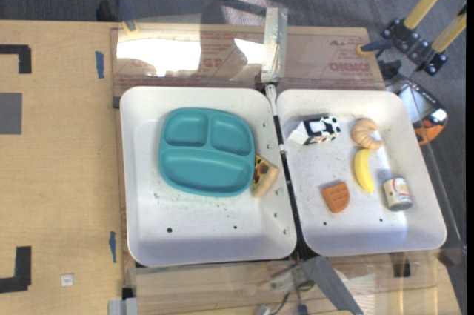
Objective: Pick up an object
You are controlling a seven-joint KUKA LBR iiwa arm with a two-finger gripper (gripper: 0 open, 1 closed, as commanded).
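Camera view: the right bin (426, 228) holds, around the banana (363, 170) as landmark, a croissant (365, 133) just above it, a small can (397, 193) to its lower right, an orange waffle piece (336, 197) to its lower left and a black-and-white toy (321, 130) to its upper left. The banana looks light, smooth and curved, probably best taken across its narrow middle. Whether the pincer is released or clenched cannot be told.
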